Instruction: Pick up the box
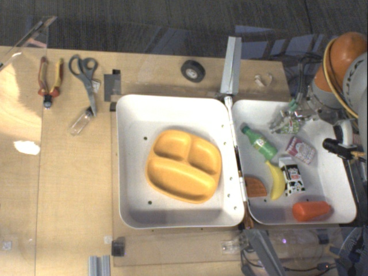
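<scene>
The box is a small white carton with black print and a red patch. It stands in the right bin, touching the right side of a yellow banana. The arm comes in from the upper right, its orange band above the bin's far corner. My gripper hovers at the back of the right bin, well behind the box and apart from it. Nothing shows between its tips.
The right bin also holds a green bottle, a pink packet, a brown round item and an orange-red cylinder. A large yellow bun-shaped object lies in the left bin. Scissors, pliers and a tape roll lie on the bench.
</scene>
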`<action>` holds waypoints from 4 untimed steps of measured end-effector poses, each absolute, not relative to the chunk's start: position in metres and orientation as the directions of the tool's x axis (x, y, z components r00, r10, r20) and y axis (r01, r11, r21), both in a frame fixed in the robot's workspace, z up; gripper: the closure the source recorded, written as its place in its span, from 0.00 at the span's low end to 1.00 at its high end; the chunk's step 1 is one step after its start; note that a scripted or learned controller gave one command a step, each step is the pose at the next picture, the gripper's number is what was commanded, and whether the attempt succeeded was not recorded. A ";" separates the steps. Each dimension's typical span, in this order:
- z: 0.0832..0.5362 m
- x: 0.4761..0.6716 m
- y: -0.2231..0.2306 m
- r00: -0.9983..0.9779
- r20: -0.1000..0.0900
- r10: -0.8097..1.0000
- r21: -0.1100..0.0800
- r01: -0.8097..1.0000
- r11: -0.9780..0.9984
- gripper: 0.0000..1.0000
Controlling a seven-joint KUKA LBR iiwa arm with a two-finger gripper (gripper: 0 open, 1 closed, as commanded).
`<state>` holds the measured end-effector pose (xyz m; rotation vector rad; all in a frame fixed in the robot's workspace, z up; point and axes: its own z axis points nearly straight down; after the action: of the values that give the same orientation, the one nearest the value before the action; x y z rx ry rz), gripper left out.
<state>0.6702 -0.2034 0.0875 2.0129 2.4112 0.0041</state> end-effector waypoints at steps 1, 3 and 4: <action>0.089 0.624 -0.205 -0.206 -0.002 0.979 0.006 0.979 0.206 0.00; 0.101 0.626 -0.205 -0.207 -0.005 0.978 0.013 0.978 0.207 0.00; 0.087 0.641 -0.205 -0.272 -0.003 0.962 0.006 0.962 0.272 0.00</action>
<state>0.6411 -0.2047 0.0866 1.8919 2.5003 0.0043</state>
